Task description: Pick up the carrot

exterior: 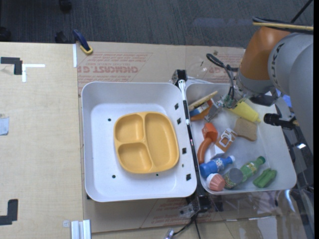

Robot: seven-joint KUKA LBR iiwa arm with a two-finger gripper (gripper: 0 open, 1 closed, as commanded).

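The carrot [203, 144] is a long, curved orange piece lying along the left side of the right bin [279, 148], its top end near a small orange-and-white box [227, 138]. My gripper [217, 110] hangs low over the back left of that bin, above and slightly right of the carrot's upper end, and apart from it. Nothing shows as held. The grey arm with its orange band [261, 54] comes in from the upper right.
Around the carrot lie a blue bottle [218, 163], a grey can [233, 177], a green bottle [251, 167], a green vegetable [265, 178], a bread slice [245, 128] and a yellow item [244, 111]. The left bin [94, 133] holds a yellow divided plate [146, 142].
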